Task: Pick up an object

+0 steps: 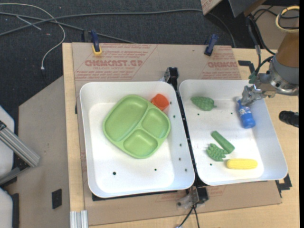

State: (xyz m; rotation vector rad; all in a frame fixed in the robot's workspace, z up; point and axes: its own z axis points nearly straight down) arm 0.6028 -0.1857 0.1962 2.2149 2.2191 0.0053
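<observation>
My gripper (248, 99) hangs over the upper right part of the right bin (271, 144), below the arm's orange band. A small blue object (247, 119) sits directly under it, its top end meeting the gripper's tip; whether it is gripped or just lying on the bin floor is unclear. Also in the right bin are a bumpy green piece (203, 103) at the upper left, a long green piece (222, 141), a green toothed piece (215, 152) and a yellow corn cob (241, 164) near the front.
The left bin (102, 175) holds a green divided plate (137, 126) with an orange object (160, 101) at its upper right edge. Clamps (96, 45) hold the cardboard at the back. Cables lie on the dark floor beyond.
</observation>
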